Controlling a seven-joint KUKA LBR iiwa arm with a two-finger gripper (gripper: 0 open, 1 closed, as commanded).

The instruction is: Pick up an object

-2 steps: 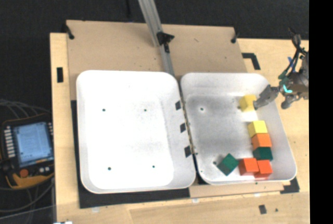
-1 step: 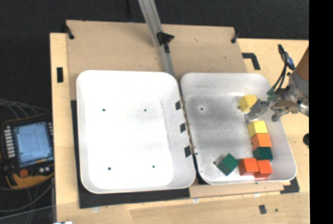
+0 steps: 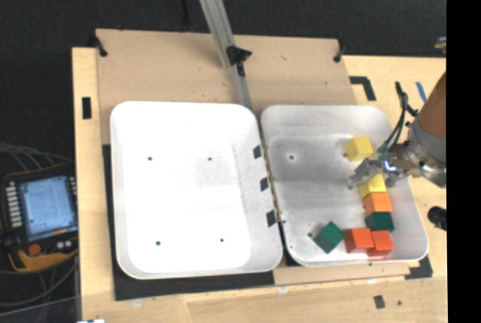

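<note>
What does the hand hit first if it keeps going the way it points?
Probably the yellow block directly under the hand, in the right bin. The hand appears angled down and toward the view's left; its height above the block is unclear. If it clears that block, the bin floor comes next.

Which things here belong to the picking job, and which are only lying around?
For the job:
- gripper
- yellow blocks
- orange blocks
- green blocks
- right bin, which holds the blocks

Lying about:
- left bin
- handheld screen unit, left of the bench
- metal rail behind the bins
</note>
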